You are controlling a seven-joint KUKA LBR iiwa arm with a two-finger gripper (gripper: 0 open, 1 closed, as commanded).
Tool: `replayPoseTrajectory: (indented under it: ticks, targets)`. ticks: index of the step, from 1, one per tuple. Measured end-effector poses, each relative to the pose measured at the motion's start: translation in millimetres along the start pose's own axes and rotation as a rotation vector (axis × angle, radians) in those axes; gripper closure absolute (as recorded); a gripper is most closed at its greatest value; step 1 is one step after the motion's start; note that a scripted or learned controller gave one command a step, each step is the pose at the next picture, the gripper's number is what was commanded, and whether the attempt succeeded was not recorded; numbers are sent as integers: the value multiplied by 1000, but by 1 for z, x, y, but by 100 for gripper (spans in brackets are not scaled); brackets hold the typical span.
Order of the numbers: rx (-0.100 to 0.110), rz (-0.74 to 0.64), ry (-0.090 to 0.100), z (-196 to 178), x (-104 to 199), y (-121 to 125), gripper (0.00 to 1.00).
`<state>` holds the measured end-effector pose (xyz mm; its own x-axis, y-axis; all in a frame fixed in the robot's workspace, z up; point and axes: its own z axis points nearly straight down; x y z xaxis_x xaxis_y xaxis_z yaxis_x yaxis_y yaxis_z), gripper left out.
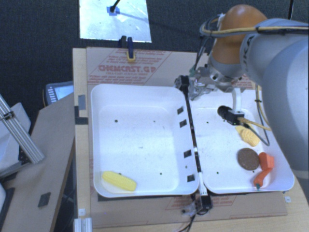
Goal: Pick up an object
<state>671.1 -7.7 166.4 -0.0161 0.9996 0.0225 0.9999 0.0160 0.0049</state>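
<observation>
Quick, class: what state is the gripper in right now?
Gripper: over the far edge of the right bin; open or closed cannot be told, and nothing is seen held.

I see the left bin mostly open floor, with just a yellow corn cob near its front-left corner. In the right bin, a second corn piece, brown disc and orange carrot crowd the right side; my arm overhangs the back.

The grey arm reaches in from the right, wrist bent down.
</observation>
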Motion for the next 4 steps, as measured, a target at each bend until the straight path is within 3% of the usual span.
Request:
replayPoseTrajectory:
  ticks: [1,2,3,4]
  targets:
    - [10,25,-27,45,-103,-59,100]
    - [3,15,-23,42,-96,-55,0]
    - [3,15,-23,42,-96,-55,0]
    - [-2,9,-23,73,-78,-1,0]
